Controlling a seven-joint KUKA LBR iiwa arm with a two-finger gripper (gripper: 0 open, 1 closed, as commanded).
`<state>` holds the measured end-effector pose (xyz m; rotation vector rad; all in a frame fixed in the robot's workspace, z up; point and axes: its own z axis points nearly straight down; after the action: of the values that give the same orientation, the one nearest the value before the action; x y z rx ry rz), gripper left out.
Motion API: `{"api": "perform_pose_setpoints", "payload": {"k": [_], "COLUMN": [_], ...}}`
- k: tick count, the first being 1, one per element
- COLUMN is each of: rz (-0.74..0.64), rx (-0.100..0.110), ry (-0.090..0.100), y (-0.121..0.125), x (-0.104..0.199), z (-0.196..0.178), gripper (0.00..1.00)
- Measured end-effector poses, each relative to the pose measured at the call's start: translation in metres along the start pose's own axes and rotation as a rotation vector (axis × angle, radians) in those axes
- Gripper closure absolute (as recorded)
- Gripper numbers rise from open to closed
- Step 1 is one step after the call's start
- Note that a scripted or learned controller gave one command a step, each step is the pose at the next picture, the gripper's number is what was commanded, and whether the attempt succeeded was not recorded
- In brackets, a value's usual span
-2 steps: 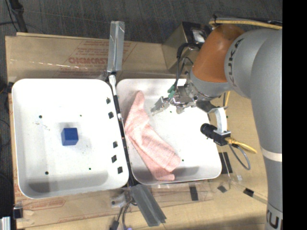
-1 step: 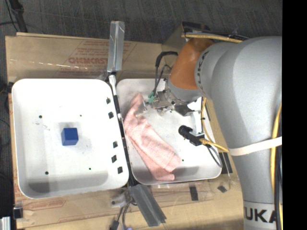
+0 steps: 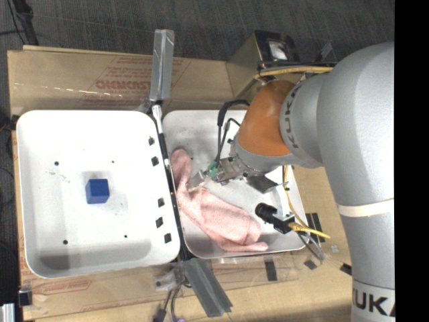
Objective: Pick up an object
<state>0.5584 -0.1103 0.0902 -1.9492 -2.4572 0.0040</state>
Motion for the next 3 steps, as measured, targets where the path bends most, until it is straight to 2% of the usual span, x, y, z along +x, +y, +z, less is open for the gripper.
{"api": "perform_pose_setpoints", "payload": {"k": [1,2,3], "rz": [-0.074,-0.079,-0.079], "rx": [0.0,0.001,0.001], "ry": [0.001,0.001,0.001], "y": [-0.0583,-0.0577,-0.0577], "x": [0.0069,0.0068,0.0068], "z": [0.0005,-0.0081,-0.0082], "gripper": [0.0,1.0,0.0]}}
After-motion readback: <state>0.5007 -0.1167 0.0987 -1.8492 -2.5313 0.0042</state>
